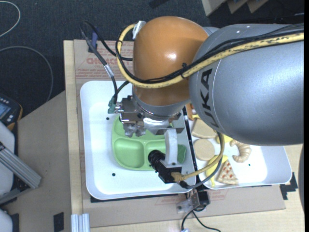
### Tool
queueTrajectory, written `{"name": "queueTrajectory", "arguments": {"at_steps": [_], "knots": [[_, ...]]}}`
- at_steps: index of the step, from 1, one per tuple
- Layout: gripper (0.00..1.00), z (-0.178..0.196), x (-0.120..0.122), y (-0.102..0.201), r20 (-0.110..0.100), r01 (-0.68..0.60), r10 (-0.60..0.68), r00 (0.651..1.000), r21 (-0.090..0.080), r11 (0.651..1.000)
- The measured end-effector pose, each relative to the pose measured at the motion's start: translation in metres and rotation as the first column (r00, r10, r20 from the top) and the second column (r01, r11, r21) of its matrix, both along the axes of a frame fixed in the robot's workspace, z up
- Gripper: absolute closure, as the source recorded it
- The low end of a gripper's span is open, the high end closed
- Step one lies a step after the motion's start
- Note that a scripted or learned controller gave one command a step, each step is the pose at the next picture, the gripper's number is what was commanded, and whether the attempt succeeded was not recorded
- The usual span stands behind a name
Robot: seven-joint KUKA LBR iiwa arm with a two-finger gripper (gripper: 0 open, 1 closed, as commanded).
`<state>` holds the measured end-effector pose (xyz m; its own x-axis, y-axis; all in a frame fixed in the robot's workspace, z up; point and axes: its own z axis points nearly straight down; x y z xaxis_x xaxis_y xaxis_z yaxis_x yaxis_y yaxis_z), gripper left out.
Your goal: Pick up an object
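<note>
Over the left bin (96, 144), gripper (145, 124) above the green tray (128, 151).
Can't tell its state; the tray's wide, so it may slip.

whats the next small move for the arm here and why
Probably a short straight lift to check the grasp. The gripper sits low over the green tray in the left bin, but the wrist hides its tips, so any grip is unconfirmed. The pizza slice lies in the right bin.
</note>
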<state>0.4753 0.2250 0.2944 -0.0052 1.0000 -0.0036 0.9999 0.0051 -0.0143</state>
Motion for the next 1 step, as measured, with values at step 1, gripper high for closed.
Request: {"name": "queueTrajectory", "arguments": {"at_steps": [1], "knots": [[1.00,0.1970,0.0048,-0.0060,0.034,0.003,-0.004,0.999,0.014,1.000]]}}
